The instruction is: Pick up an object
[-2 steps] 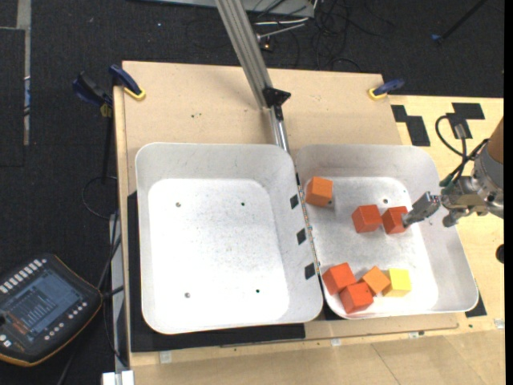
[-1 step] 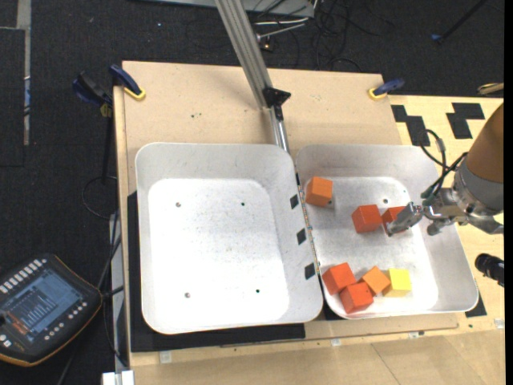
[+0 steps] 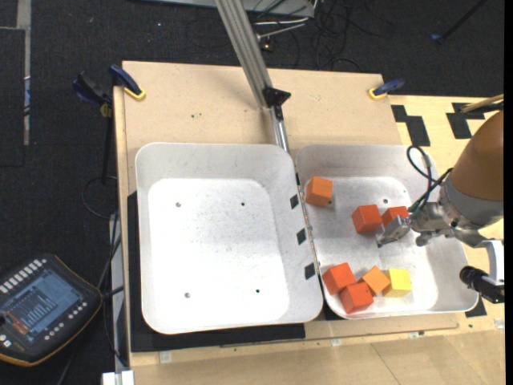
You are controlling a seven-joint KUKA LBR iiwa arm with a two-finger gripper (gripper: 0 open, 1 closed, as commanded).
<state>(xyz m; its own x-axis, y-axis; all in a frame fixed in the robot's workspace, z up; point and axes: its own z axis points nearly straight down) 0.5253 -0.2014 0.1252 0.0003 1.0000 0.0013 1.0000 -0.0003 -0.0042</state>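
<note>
The right bin (image 3: 417,189) holds several blocks. An orange cube (image 3: 320,192) lies near its left wall. A red block (image 3: 367,219) sits mid-bin, with a second red-orange block (image 3: 394,214) just right of it. At the front lie two red-orange blocks (image 3: 338,277) (image 3: 357,297), an orange one (image 3: 376,280) and a yellow one (image 3: 400,281). My gripper (image 3: 392,233) reaches in from the right and hangs right by the second red-orange block, partly covering it. Nothing shows between the fingers from here.
The left bin (image 3: 210,235) sits beside the right one, sharing a raised edge with black clips (image 3: 301,236). A metal pole (image 3: 244,42) slants over the bench's back. A teach pendant (image 3: 40,303) lies off the bench at lower left.
</note>
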